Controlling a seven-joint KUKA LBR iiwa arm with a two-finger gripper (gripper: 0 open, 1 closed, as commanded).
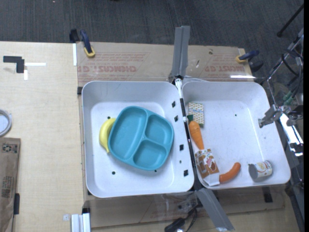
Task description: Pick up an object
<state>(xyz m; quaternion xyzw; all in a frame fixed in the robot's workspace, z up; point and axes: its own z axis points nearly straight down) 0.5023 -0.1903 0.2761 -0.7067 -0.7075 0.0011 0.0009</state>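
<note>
The right bin (pixel 227 93) holds a small green patterned box (pixel 195 112) and an orange carrot (pixel 195 134) along its left wall. A brown and white snack packet (pixel 207 166), an orange sausage-shaped toy (pixel 230 173) and a small tin on its side (pixel 260 169) lie near its front. In the left bin (pixel 91 129) a teal divided plate (pixel 141 138) lies with a yellow banana (pixel 105 133) tucked against its left edge. Grey metal parts of the gripper (pixel 276 117) hang over the right bin's right rim, apart from every object and partly cut off by the frame.
A grey divider post (pixel 181 52) stands behind the seam between the bins. Clamps (pixel 87 45) hold cardboard at the back. A roll of tape (pixel 3 123) and a brown packet (pixel 8 178) lie on the bench at far left.
</note>
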